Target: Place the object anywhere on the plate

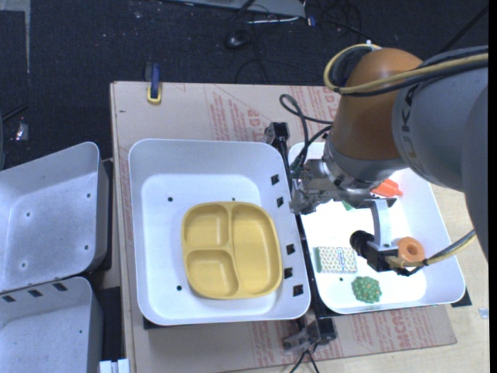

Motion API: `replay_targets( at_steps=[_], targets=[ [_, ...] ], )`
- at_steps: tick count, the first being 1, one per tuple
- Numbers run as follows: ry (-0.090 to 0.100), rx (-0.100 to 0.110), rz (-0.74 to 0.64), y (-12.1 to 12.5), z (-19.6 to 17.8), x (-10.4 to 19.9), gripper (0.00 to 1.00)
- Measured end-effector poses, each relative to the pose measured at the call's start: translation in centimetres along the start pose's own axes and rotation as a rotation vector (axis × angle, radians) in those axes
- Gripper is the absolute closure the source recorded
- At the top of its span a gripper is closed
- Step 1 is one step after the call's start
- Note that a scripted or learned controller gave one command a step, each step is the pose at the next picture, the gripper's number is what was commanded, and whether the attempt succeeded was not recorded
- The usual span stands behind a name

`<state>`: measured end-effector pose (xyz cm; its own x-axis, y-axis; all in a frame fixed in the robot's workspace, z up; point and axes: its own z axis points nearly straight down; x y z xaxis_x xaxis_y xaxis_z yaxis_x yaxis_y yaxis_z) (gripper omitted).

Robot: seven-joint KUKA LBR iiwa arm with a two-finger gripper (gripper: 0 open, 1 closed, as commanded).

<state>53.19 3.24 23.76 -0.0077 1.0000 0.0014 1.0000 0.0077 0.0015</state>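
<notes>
A yellow plate [231,249] with three compartments lies in the left white bin [155,177]. In the right bin [446,286] lie a white patterned block [336,259], a green bumpy piece [366,288], an orange ring [409,249] and a red-orange piece [387,187] partly under the arm. My gripper [307,196] hangs low over the right bin's left edge, close to the wall between the bins, and the wrist hides most of it. Nothing shows in its grasp.
The grey arm with its orange band [377,92] covers the upper half of the right bin. Two more white trays [46,208] lie off the bench to the left. A blue and yellow clamp [154,84] sits at the bench's far left corner.
</notes>
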Motion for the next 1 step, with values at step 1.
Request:
replay_targets(
  at_steps=[1],
  targets=[
    [0.000, 0.003, 0.000, 0.45, 1.27, 4.67, 1.00]
  ],
)
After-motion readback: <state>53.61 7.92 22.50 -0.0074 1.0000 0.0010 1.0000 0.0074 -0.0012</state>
